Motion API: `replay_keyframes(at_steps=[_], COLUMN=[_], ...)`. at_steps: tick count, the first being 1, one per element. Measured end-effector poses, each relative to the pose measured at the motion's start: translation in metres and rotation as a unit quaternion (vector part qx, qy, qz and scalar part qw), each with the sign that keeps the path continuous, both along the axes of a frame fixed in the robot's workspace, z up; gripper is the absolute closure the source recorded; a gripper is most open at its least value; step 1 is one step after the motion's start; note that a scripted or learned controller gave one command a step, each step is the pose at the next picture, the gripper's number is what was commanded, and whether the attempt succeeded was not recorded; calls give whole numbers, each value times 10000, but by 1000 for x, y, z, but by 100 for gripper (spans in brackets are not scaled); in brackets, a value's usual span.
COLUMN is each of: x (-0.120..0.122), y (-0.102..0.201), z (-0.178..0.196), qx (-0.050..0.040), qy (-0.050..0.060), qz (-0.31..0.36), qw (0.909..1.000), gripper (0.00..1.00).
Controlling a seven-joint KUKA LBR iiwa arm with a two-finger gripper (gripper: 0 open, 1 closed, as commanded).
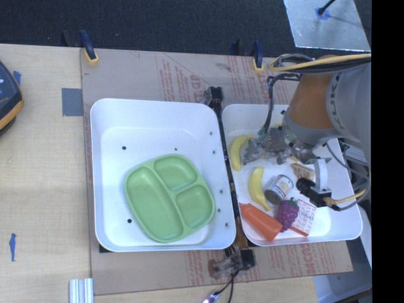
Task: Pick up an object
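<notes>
Hand [268, 145] low in our right bin [341, 232], among the food; we cannot tell its state, and nothing looks lifted yet. Nearest us lie the carrot [260, 221] and grapes [288, 212], then the can [279, 187] and two bananas [255, 187], so the pick remains.

1 fixed camera looks down at a slant from above the bench, far enough back to take in both white bins [101, 169] side by side, the wooden bench top [38, 188], dark floor beyond, and the arm [322, 106] entering from the right.
</notes>
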State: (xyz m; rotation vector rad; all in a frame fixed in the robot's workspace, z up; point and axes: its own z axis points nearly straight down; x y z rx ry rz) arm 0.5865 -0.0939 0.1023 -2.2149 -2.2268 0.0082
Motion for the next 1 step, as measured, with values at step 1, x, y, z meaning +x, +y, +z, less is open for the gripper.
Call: replay_keyframes(at_steps=[1], x=[-44], y=[2], z=[-11], qx=[15], qy=[5], qz=[-3], qw=[10000], gripper=[0])
